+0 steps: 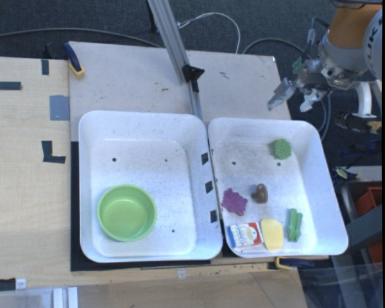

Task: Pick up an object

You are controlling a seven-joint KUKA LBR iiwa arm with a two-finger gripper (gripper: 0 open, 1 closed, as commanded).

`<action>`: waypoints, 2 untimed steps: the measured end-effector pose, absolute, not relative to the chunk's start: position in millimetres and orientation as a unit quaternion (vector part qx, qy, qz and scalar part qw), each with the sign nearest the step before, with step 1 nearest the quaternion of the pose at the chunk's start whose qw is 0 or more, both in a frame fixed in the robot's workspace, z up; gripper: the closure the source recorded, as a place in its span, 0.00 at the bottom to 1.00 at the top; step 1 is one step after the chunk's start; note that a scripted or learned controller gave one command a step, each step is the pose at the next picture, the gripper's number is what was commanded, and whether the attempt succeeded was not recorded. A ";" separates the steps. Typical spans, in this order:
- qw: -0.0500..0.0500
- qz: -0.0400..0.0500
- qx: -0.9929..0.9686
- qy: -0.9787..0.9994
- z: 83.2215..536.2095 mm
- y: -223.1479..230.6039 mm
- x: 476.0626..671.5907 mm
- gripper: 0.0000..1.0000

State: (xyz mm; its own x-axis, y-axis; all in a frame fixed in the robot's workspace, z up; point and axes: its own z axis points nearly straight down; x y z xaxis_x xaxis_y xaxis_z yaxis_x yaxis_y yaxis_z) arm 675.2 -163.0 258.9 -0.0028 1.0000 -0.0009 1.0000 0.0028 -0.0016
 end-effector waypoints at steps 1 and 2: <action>0.000 0.001 -0.706 -0.708 258.9 -163.1 675.2 0.00; 0.002 0.002 -0.706 -0.708 196.4 -158.5 669.1 0.00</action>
State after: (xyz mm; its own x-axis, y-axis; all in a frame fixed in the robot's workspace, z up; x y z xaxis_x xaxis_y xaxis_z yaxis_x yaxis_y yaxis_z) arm 669.1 -158.5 196.4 -0.0025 1.0000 -0.0001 1.0000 0.0025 -0.0066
